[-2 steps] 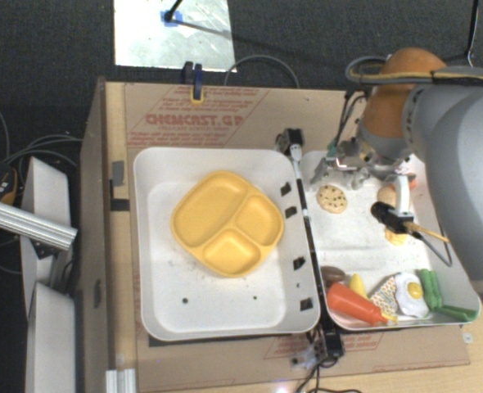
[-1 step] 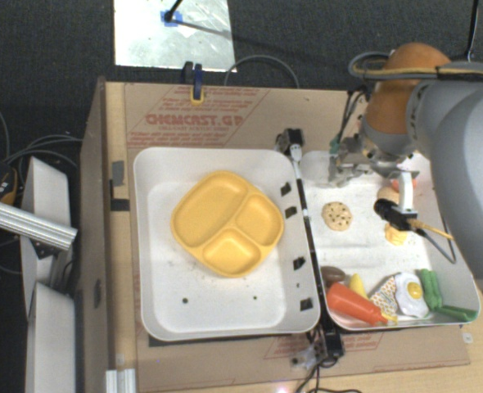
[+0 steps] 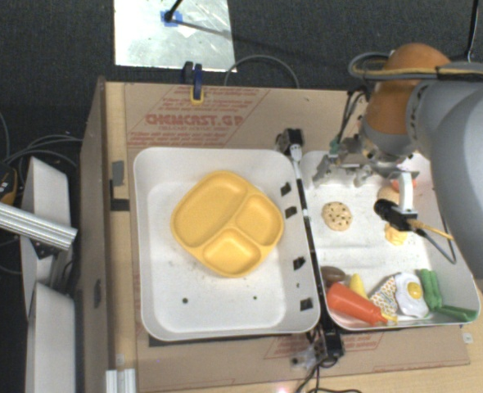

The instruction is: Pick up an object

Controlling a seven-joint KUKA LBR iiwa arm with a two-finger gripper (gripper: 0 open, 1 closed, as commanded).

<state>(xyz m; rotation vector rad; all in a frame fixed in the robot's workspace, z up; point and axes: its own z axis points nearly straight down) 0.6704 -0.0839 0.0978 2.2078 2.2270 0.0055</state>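
My gripper hovers over the far end of the right bin, its fingers apart with nothing between them. A round chocolate-chip cookie lies just in front of it, apart from the fingers. A small yellow piece lies to the cookie's right. Along the bin's near edge lie an orange carrot, a fried egg, a green vegetable, a small yellow item and a brown item. A red-orange item is partly hidden under the wrist.
A yellow divided plate sits in the middle of the left bin. Black clips line the wall between the two bins. The grey arm covers the right bin's far right corner.
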